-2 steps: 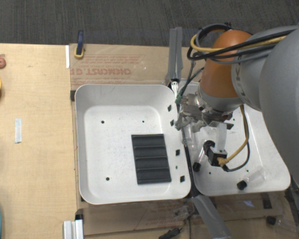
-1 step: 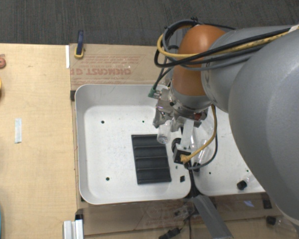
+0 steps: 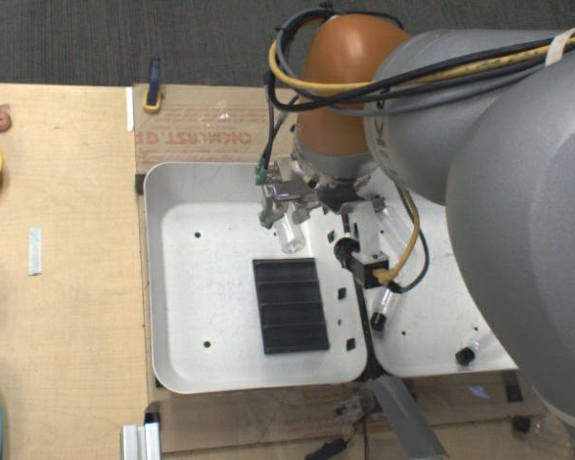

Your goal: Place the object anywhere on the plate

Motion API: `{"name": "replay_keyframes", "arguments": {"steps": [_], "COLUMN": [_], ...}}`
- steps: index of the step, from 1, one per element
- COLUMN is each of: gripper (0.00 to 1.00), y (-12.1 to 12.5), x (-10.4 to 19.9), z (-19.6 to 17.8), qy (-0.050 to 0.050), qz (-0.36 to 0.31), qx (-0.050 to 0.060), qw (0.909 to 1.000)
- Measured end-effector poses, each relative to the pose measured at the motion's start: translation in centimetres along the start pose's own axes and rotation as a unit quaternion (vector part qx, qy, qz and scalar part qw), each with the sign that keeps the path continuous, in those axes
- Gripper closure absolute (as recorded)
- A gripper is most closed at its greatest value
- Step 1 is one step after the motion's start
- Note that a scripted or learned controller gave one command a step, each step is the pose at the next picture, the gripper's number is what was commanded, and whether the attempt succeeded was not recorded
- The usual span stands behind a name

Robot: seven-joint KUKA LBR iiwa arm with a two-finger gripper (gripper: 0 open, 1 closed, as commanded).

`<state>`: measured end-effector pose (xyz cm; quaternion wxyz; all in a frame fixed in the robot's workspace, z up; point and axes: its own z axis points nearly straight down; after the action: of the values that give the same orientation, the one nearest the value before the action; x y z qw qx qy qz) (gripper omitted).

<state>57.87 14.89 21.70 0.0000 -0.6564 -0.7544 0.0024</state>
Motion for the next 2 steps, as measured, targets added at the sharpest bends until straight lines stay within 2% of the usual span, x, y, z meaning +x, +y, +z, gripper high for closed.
{"name": "replay_keyframes", "arguments": {"steps": [1, 2], "gripper": [1.0, 1.0], "y": [0.2, 5.9], "x": [0.4, 4.1], "z": [-4.8, -0.1], "qy": [0.0, 0.0], "qz": [-0.192, -0.305], "qx": [-0.001, -0.002], "qw": [0.9813, 0.9524]}}
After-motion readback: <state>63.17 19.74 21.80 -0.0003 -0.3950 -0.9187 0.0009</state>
